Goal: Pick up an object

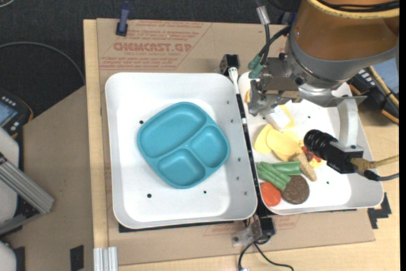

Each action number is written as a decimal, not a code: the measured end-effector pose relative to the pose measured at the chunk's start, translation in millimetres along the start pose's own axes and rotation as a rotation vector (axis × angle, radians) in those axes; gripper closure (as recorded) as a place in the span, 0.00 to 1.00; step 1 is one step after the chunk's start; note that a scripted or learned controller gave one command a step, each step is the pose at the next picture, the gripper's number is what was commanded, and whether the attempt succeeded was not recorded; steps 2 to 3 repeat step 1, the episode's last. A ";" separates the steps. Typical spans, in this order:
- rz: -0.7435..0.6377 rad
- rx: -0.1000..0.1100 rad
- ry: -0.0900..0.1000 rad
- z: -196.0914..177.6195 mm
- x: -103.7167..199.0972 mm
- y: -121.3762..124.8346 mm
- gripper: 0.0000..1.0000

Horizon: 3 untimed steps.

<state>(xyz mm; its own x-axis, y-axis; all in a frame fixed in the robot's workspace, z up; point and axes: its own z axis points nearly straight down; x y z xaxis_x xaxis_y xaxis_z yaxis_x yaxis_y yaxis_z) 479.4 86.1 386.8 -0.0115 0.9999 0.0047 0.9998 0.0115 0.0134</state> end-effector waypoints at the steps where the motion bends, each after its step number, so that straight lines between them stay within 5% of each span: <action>1: 0.010 0.010 -0.004 -4.0 -5.0 0.7 1.00; 3: 0.010 0.010 -0.004 -4.0 -5.0 0.7 1.00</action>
